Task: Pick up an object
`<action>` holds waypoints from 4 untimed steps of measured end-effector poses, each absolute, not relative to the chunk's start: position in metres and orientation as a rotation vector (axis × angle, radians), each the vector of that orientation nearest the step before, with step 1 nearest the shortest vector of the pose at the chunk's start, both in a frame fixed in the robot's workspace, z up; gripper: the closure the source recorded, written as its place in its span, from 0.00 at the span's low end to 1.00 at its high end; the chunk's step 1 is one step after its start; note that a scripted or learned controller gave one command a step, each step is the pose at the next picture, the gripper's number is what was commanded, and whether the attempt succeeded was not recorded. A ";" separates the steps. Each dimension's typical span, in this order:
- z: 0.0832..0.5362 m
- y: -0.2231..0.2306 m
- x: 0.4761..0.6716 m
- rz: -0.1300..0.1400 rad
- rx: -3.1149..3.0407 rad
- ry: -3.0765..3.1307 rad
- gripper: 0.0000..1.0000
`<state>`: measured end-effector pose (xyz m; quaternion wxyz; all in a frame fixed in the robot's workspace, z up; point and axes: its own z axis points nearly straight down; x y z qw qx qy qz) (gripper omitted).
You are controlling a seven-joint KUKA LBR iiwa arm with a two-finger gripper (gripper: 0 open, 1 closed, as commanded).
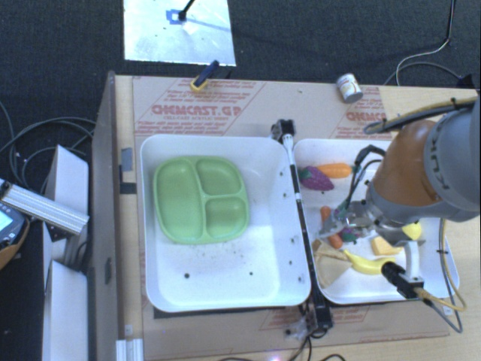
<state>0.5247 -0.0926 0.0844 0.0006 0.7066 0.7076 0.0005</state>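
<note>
We see the gripper (340, 228) low inside the right bin (331, 288), over a small orange-red piece (325, 215), likely a toy carrot, placed as if to take it. Whether it is released or clenched we cannot tell. No object sits visibly between its tips, so we judge nothing picked yet.

Around it lie a yellow banana (363, 262), a yellow wedge (382, 246), a purple toy vegetable (316, 177) and a long orange carrot (335, 170) near the far wall. The left bin (225, 277) holds a green divided tray (201, 199), lying flat toward its far left.
</note>
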 end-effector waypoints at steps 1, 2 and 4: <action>0.084 -0.097 0.527 0.002 2.219 2.222 0.00; 0.084 -0.085 0.530 0.002 2.218 2.224 0.00; 0.185 -0.008 0.583 0.006 2.215 2.225 1.00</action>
